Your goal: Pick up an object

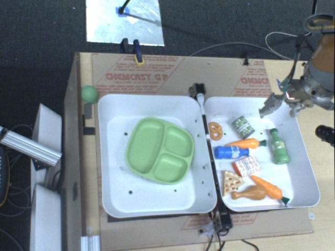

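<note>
White plastic is forming two shallow bins with rounded corners, side by side on the tabletop (157, 67), which is covered in printed cardboard. The hand (280, 102) is hovering over the far right corner of the right bin (309, 187), hanging from the grey arm (319, 82) that is reaching in from the right; its metal fingers are pointing down and leftward, nothing is showing between them, and how far apart they are I cannot tell. Just below and left of the hand a small green can (243, 125) is lying, and below the hand a green bottle (278, 147) is standing tilted. Further left a pretzel (214, 130), a blue bottle (233, 152) and a smooth orange carrot (250, 143) are lying. Well to the left, a green divided plate (159, 149) is sitting in the left bin (112, 192).
</note>
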`<state>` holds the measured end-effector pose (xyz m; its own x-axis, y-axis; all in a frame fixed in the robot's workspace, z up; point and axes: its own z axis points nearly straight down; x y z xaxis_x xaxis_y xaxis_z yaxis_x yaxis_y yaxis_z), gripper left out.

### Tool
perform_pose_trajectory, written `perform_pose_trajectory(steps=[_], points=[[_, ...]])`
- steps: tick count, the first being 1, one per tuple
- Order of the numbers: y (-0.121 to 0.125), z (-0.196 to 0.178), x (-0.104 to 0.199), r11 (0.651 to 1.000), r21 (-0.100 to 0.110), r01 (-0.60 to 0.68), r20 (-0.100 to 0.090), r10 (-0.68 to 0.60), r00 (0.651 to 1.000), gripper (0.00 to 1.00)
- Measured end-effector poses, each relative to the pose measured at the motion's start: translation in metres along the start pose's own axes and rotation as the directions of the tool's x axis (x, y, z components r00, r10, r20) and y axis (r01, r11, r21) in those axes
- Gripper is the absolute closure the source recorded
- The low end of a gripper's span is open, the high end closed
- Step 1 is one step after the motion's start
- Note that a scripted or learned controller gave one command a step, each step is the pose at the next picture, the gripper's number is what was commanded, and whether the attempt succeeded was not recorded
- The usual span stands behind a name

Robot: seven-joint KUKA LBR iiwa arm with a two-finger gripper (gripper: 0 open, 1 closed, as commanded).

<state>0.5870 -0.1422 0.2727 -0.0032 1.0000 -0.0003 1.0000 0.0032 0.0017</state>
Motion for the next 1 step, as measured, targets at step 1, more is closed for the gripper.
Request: perform_pose_trajectory(steps=[1], points=[[-0.0061,0.109,-0.0209,1.0,0.006,-0.003,-0.001,0.003,1.0,0.0]])
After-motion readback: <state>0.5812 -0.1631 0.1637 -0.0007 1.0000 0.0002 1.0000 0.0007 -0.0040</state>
